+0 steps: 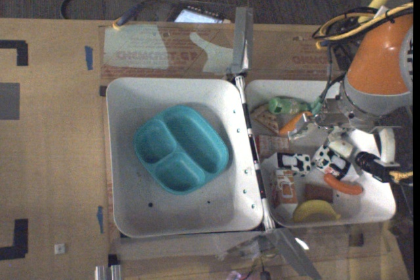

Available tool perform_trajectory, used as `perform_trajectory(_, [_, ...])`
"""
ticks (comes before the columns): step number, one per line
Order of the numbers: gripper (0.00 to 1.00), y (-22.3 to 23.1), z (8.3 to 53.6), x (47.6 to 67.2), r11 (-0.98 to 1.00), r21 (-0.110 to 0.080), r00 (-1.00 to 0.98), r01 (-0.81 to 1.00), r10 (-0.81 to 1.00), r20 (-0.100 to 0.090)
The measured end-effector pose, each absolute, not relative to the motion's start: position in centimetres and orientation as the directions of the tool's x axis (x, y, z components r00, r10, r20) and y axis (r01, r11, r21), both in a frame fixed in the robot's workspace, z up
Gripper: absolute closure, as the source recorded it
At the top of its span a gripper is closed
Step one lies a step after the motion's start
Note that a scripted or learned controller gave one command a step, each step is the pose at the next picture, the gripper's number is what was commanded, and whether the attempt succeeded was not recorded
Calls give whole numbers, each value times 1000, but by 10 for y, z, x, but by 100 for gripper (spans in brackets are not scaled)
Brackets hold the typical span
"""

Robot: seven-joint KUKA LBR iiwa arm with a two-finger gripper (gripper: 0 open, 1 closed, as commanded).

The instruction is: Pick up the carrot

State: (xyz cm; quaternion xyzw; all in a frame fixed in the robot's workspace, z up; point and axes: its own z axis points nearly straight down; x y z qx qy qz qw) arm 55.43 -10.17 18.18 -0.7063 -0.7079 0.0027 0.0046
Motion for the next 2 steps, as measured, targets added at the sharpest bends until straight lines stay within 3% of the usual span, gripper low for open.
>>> perform_trajectory(1, [0, -104, 84, 620, 48, -4, -48, 999, 999, 2])
perform_trajectory(2, [100, -106, 91, 620, 44, -7, -44, 999, 999, 2])
